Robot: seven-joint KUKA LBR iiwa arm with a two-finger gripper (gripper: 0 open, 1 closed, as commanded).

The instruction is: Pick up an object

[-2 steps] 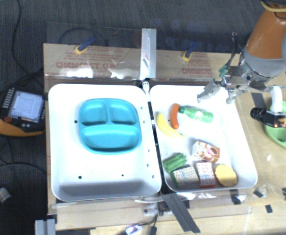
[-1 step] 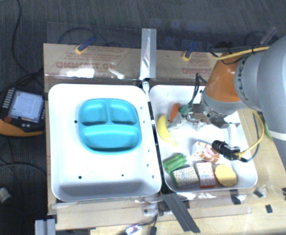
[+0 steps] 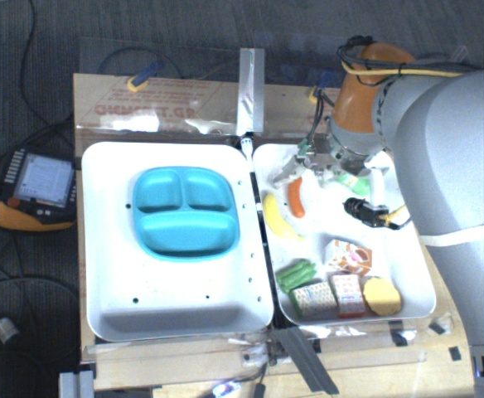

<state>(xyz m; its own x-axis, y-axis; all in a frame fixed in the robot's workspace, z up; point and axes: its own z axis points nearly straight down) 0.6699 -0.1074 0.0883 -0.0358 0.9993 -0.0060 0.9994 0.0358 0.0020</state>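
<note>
One orange sausage lies just below the end effector, grip state unclear.

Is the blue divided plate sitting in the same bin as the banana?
No, the blue divided plate lies in the left bin, while the banana lies in the right bin.

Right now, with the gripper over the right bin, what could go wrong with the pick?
The gripper hangs at the far end of the right bin, close to its wall, so it may bump the rim. The orange hot dog lies beside the banana; a grab could catch both or push one away.
</note>
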